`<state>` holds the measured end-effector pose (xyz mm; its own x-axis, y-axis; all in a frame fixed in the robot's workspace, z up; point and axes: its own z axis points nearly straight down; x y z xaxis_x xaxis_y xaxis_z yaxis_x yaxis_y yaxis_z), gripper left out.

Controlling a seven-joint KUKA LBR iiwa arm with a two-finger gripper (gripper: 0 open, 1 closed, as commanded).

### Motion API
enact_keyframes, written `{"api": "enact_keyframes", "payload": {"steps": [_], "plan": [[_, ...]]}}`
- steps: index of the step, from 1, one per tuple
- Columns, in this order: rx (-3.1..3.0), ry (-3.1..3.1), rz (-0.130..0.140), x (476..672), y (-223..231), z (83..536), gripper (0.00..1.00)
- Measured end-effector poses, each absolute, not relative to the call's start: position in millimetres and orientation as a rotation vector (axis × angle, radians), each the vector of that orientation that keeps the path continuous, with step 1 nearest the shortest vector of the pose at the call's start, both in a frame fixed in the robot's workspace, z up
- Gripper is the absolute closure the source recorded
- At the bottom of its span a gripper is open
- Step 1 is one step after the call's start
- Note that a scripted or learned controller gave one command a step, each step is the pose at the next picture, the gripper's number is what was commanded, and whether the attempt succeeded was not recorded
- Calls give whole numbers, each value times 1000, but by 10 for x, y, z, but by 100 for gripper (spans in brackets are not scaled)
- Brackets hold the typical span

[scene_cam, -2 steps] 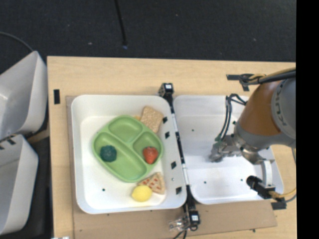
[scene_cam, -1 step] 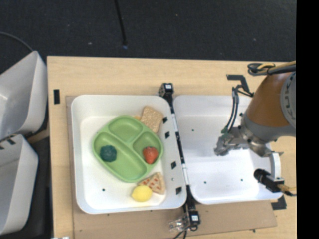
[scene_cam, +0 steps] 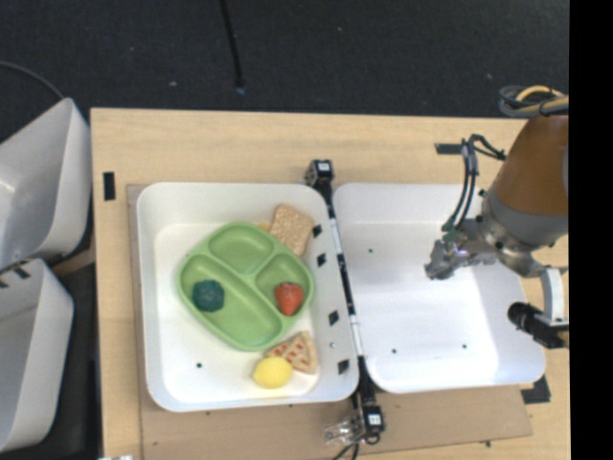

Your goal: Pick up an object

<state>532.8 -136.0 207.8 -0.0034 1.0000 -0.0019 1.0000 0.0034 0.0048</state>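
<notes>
Hovering near the right bin (scene_cam: 412, 372)'s far edge, the hand (scene_cam: 442, 262)

Grey arm (scene_cam: 522, 220); orange band (scene_cam: 538, 166); black cables (scene_cam: 466, 185)

Even overhead light, soft shadows; white bins (scene_cam: 421, 353) bright, slightly washed; overall mild blur, background dark
</notes>
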Motion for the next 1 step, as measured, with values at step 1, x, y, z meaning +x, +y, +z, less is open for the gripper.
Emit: {"api": "enact_keyframes", "payload": {"steps": [1], "plan": [[2217,2224,-1,5345,-1374,2297,100]]}}
